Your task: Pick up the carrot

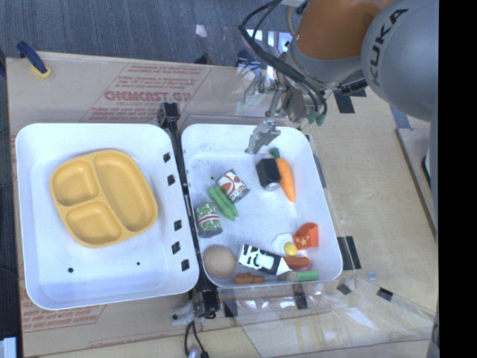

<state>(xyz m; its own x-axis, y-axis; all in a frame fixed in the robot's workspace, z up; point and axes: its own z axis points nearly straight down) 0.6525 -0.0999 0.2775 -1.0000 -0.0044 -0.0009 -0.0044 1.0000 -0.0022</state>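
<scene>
Nearest the camera, the table (pixel 358 200) shows pale wood with black tape marks, its left part covered by brown printed cardboard (pixel 141 88). On it sit the two white bins: the left bin (pixel 30 200) holds a yellow divided tray (pixel 103 197); the right bin (pixel 320 222) holds toy foods, with the carrot (pixel 285 180) lying near its right wall, touching a small black block (pixel 267 173). Just beyond, the claw (pixel 262 139) hangs over the bin's far rim with nothing in it; how far apart it stands cannot be told. Dark grey carpet (pixel 112 13) lies farthest.

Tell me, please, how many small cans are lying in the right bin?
2. One can lies near the bin's middle, just right of the green pods; the other can lies below-left of it, by the left wall. Neither looks hidden.
</scene>
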